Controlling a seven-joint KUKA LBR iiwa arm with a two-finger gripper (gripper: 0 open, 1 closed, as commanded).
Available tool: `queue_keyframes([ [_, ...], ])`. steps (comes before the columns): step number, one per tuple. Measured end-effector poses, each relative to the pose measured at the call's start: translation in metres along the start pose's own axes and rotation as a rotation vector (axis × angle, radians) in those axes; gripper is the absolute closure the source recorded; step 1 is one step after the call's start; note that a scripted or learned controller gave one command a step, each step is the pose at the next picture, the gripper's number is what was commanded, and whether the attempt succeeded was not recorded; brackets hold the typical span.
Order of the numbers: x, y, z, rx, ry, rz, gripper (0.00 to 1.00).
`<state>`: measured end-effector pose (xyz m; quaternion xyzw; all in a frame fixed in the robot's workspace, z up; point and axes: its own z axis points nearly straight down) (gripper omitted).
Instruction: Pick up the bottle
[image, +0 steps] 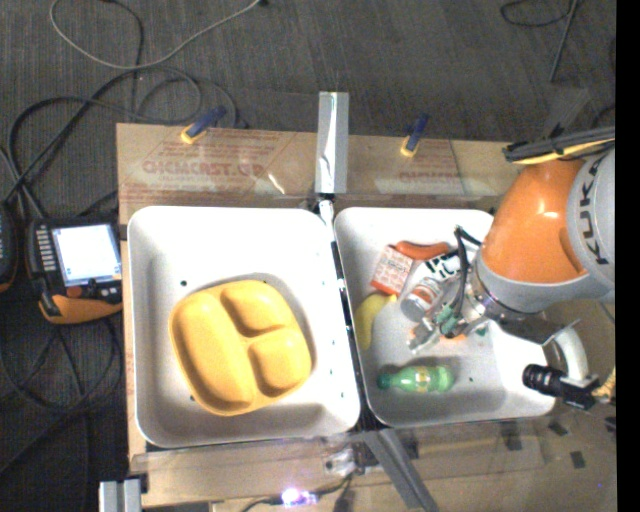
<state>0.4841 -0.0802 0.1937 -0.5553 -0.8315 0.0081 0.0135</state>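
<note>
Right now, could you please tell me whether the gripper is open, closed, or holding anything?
Gripper: above the right bin, over the clutter; open or closed cannot be told. The green bottle lies in the bin, apart from it.

2 bins (150, 250): white. Divided tray (243, 345): yellow, plain. Bottle (415, 378): green with a yellow label. Packet (392, 269): orange-red and white, with printed text. Fruit-shaped item (368, 318): pale yellow. Arm (545, 250): grey, with an orange band. Bench (230, 165): tan board with faded red lettering. Clips (202, 124): blue and yellow.
</note>
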Motion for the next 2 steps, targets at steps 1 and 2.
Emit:
queue_keyframes([
  [1, -0.0002, -0.0001, -0.0047, 0.007, 0.003, 0.003, 1.0],
  [2, -0.0002, -0.0001, -0.0046, 0.008, 0.003, 0.003, 0.0],
])
